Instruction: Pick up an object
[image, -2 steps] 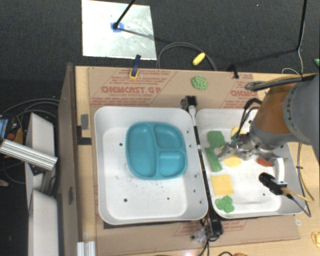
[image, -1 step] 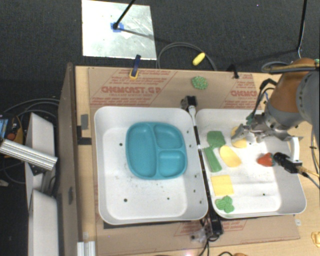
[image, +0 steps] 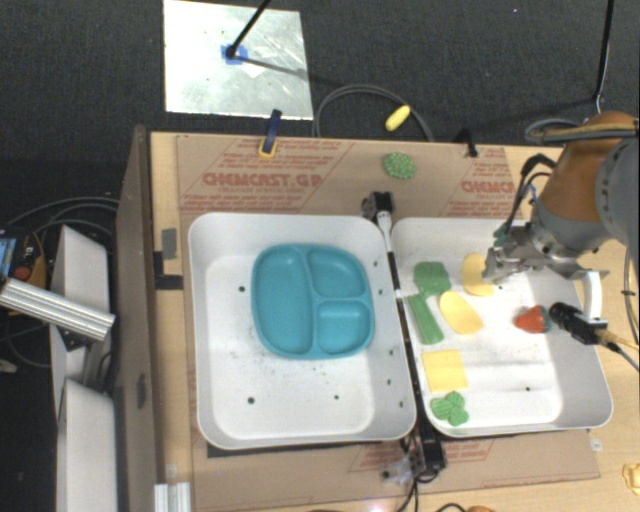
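The right bin (image: 585, 400) holds several small toy pieces. A yellow rounded piece (image: 474, 273) lies at the back, and my gripper (image: 499, 261) hangs down right at its right edge, partly covering it. Close by are a green block (image: 432, 277), a long green strip (image: 425, 320) and a yellow oval (image: 462, 313). A red piece (image: 530, 320) sits to the right of the gripper's tip. A yellow square (image: 445, 369) and a green lumpy piece (image: 451, 408) lie nearer the front.
The left bin (image: 215, 400) holds a blue compartment plate (image: 312, 300). A black clamp (image: 380, 207) sits on the divider between the bins. A green disc (image: 399, 165) and a yellow item (image: 398, 118) lie behind the bins. Cables run near the arm at the right.
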